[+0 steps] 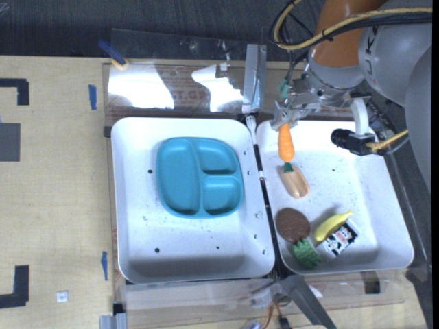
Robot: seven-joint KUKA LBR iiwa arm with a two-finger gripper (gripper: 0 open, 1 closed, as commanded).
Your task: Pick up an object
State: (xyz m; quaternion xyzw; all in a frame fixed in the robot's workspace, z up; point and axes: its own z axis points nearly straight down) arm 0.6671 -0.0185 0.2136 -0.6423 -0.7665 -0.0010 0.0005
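An orange toy carrot (pixel 285 144) hangs upright over the far left part of the right bin (pixel 384 204), green tip pointing down. My gripper (pixel 284 118) is directly above the carrot, its fingers closed on the top end. The grey arm with its orange band (pixel 350 5) comes in from the upper right. Just below the carrot's tip a tan wooden piece (pixel 295 182) lies on the bin floor.
The right bin's near part holds a brown round disc (pixel 292 223), a yellow banana (pixel 332 226), a black-and-white box (pixel 341 240) and a green broccoli piece (pixel 306 253). A blue divided plate (pixel 200 177) lies in the left bin (pixel 130 204).
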